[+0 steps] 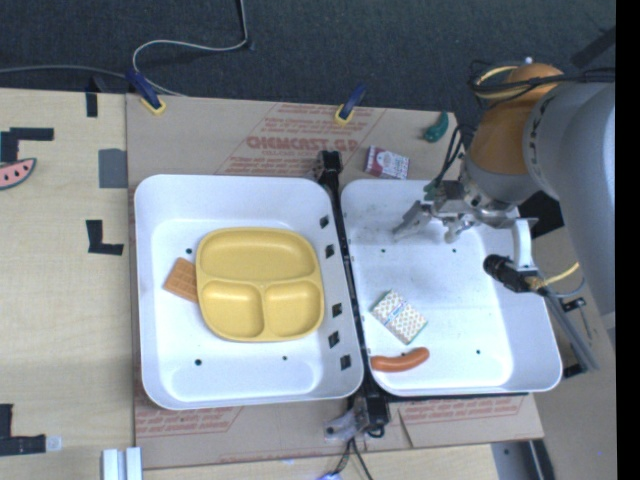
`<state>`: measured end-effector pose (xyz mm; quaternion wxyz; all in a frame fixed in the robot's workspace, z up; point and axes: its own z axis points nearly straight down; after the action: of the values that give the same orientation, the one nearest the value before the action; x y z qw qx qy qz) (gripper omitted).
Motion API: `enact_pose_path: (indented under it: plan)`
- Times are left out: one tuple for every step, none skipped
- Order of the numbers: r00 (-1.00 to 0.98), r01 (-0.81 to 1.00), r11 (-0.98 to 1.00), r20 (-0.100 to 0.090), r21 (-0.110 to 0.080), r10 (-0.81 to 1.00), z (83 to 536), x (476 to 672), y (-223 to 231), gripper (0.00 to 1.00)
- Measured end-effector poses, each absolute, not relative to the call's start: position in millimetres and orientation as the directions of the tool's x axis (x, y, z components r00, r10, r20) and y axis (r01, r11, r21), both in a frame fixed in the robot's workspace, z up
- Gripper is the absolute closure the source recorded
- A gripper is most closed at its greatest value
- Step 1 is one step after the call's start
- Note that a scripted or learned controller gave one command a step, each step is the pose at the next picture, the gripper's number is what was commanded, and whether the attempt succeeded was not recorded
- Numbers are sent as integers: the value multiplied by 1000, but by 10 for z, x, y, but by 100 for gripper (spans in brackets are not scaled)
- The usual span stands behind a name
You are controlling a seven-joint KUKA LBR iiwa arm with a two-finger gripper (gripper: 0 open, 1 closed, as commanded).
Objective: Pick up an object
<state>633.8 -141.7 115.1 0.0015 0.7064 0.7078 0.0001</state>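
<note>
Gripper (432, 220): I see it spread wide, holding nothing, near the right bin's (530, 368) far edge.
Sausage (399, 359): near edge.

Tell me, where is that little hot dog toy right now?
The hot dog lies in the right bin, near its front edge and close to the divider between the bins, just below the small patterned packet.

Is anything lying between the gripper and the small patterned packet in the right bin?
Nothing visible. Bare white bin floor separates the gripper from the patterned packet. The hot dog lies beyond the packet, near the front wall.
</note>
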Motion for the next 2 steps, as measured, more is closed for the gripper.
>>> enact_pose_path:
  plan:
    - [-3, 1000, 3, -1, 2, 1000, 1245, 6339, -1413, 100]
    - [-3, 1000, 3, -1, 2, 1000, 1243, 6338, -1413, 0]
